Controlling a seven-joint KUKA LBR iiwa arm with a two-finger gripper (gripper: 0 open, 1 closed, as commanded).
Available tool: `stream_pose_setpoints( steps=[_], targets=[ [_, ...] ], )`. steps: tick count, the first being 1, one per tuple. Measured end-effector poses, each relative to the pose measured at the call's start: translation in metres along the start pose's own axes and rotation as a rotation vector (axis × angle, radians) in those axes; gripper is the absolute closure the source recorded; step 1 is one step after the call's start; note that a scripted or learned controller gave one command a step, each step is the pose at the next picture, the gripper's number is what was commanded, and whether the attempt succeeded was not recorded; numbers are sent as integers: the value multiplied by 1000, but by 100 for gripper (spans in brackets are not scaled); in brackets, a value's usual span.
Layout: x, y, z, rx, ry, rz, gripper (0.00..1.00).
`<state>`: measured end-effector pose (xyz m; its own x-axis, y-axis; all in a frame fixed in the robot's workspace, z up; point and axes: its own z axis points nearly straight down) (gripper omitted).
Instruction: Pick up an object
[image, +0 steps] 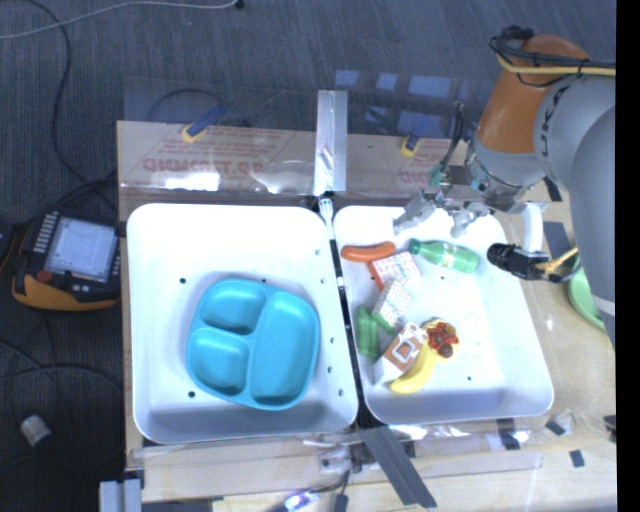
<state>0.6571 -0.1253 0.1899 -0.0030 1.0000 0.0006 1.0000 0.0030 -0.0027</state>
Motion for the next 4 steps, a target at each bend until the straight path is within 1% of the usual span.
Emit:
stream_pose_setpoints(
  steps=[1, 2, 3, 4],
  targets=[
    [-66, 9, 97, -2, -1, 130, 0],
    [-76, -22, 99, -14, 3, 169, 0],
    [-76, -22, 89, -14, 0, 167, 100],
    [-61, -24, -8, -1, -1, 187, 100]
  ],
)
